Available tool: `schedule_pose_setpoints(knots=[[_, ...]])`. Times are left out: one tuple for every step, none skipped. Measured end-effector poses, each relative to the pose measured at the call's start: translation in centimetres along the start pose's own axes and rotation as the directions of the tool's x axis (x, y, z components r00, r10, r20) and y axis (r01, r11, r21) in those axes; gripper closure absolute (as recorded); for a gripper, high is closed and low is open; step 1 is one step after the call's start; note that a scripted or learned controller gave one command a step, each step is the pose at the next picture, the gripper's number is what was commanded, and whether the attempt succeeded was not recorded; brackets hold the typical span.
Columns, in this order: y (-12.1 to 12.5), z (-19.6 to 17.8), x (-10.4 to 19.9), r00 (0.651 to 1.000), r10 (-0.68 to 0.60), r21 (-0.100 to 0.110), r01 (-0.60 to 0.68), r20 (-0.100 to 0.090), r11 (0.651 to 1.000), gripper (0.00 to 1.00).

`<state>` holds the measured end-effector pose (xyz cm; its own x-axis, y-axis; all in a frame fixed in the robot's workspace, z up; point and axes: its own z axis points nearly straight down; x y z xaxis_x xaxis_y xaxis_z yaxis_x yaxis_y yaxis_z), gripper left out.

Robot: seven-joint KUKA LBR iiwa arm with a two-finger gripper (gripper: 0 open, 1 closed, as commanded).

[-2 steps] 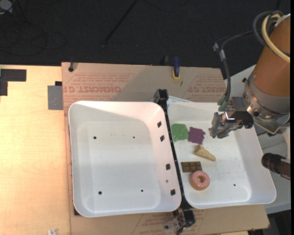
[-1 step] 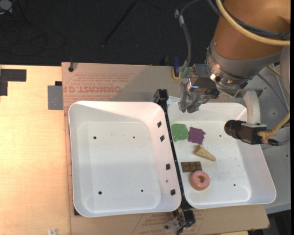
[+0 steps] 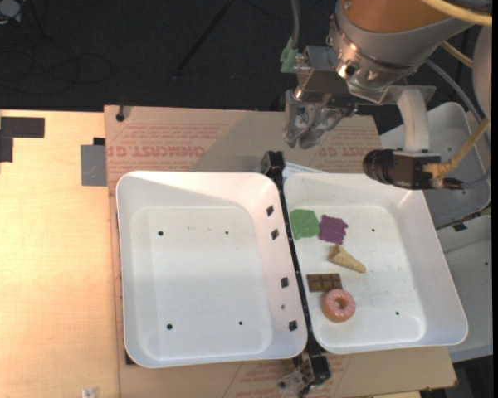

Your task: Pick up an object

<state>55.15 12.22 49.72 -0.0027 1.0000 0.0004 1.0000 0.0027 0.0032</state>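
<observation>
The right bin (image 3: 415, 247) holds a green piece (image 3: 304, 224), a purple piece (image 3: 333, 229), a tan cone-shaped wedge (image 3: 347, 260), a brown chocolate bar (image 3: 324, 283) and a pink frosted donut (image 3: 339, 306). My gripper (image 3: 303, 128) hangs high above the back edge of the bins, over the cardboard, well apart from all of these. Nothing shows between its fingers, and their tips blur against the cardboard.
The left bin (image 3: 199, 272) sits beside the right one, joined by a black divider with clips (image 3: 284, 247). Cardboard (image 3: 191, 143) lies under both bins, with the wooden benchtop (image 3: 41, 264) to the left.
</observation>
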Motion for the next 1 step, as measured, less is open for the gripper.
schedule_pose_setpoints(knots=[[3.79,15.28,8.93,1.000,-0.003,0.010,0.003,0.001,1.000,1.00]])
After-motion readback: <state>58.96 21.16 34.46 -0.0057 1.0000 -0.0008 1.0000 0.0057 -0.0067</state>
